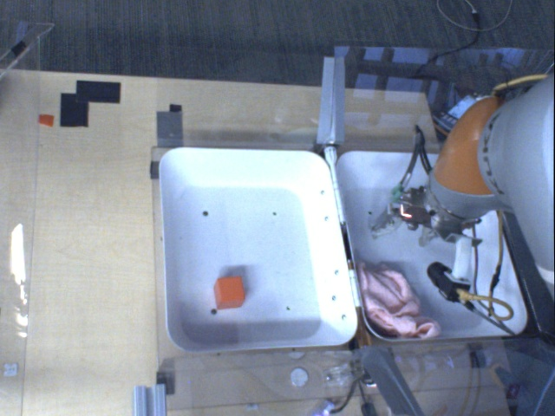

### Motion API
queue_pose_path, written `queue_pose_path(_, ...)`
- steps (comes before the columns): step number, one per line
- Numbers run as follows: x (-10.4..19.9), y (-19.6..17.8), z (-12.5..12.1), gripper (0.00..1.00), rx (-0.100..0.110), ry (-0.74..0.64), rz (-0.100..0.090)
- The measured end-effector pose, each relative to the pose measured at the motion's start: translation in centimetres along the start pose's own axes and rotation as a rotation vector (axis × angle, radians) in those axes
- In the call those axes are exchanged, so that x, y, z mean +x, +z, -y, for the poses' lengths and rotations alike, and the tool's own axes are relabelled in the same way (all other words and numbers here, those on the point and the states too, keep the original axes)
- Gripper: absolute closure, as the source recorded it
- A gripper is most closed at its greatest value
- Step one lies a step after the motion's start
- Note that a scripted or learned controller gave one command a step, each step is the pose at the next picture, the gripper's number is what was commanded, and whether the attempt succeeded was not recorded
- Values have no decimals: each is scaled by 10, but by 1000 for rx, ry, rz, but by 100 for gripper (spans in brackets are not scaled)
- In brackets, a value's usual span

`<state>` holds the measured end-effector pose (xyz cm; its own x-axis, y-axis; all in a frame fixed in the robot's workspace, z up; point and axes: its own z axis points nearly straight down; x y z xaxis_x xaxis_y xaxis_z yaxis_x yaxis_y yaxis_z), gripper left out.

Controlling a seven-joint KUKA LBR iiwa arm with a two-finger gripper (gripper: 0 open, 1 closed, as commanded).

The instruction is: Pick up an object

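An orange cube [230,292] lies in the left white bin [182,232], near its front left. A crumpled pink cloth [395,300] rests in the right white bin [364,180], against the front wall. My gripper [405,218] hangs over the middle of the right bin, a little behind the cloth and apart from it. The grey arm with its orange band [461,161] hides the right part of that bin. Nothing shows in the gripper's grasp.
A metal divider post [329,102] stands behind the seam between the bins. Black cables [451,286] loop below the wrist at the right bin's front right. Black and orange markers [82,102] lie on the wooden bench at the far left.
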<state>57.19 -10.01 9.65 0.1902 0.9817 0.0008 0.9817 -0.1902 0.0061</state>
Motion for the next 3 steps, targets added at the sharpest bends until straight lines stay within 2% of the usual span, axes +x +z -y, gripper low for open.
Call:
queue_pose_path(1, -86, -105, -11, 0, -4, 185, 2)
queue_pose_path(2, -66, -79, -5, 0, 3, 405, 2)
queue_pose_path(3, -56, -60, 44, 0, 3, 95, 1)
